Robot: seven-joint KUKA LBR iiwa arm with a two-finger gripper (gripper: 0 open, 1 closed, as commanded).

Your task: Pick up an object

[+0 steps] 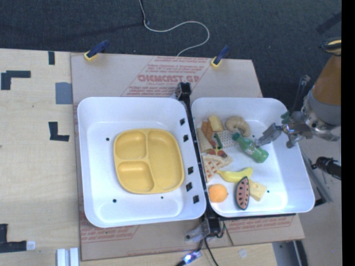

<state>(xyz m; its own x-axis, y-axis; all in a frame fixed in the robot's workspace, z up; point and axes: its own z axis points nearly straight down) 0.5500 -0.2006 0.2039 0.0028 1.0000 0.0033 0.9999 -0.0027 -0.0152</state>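
— Gripper first: where is it, and is it clenched?

— The grey two-finger gripper (pixel 275 135) sits over the right part of the right white shallow plastic bin (pixel 277 107), reaching in from the right. One dark finger slants down-left toward the green plastic bottle (pixel 252 148), and its tip ends just beside the bottle's upper end. Whether the fingers are spread or closed I cannot tell; nothing is visibly between them.

— Any writing to read?

— Red print on the brown cardboard sheet (pixel 161 76) under the bins; the large line looks like "CHEMCAST GP", but the smaller lines are too blurred to read.

— What is hard to make out?

— The arm's orange band (pixel 331 82) is cut off at the right. The jumble at the far left of the right bin is unclear: a tan ring-shaped toy pastry (pixel 237 124), some orange and beige pieces, and a waffle-patterned slice (pixel 213 162).

— And the clearer things?

— A yellow toy banana (pixel 235 174), a round orange toy fruit (pixel 218 193), a watermelon slice with dark seeds (pixel 242 193), and a pale cheese-like wedge (pixel 257 190), all in the near half. The left white bin (pixel 94 148) holds a smooth yellow three-compartment plastic tray (pixel 148 160), lying flat near the middle.
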